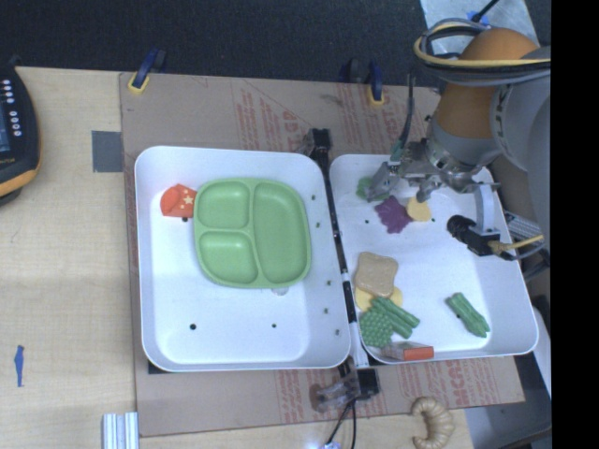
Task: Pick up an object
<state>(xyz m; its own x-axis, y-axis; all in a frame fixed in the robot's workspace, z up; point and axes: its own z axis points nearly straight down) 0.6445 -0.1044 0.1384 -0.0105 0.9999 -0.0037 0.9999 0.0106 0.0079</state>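
My gripper (402, 187) hangs open over the far end of the right bin (510, 340). Its grey fingers (378, 183) are spread apart, with nothing between them. Just in front of it lie a purple piece (392, 215) and a small yellow piece (419, 210). A small green piece (364, 188) sits by the left finger. Nearer the front are a tan bread slice (376, 271), a bunch of green beans (387, 321), a red-orange stick (413, 351) and a green pod (467, 313).
The left bin (168, 335) holds a green divided plate (253, 232) and a red piece (177, 200) at its far left. A black fitting (472, 235) on the arm reaches over the right bin's right side. A black clamp (320, 142) stands between the bins.
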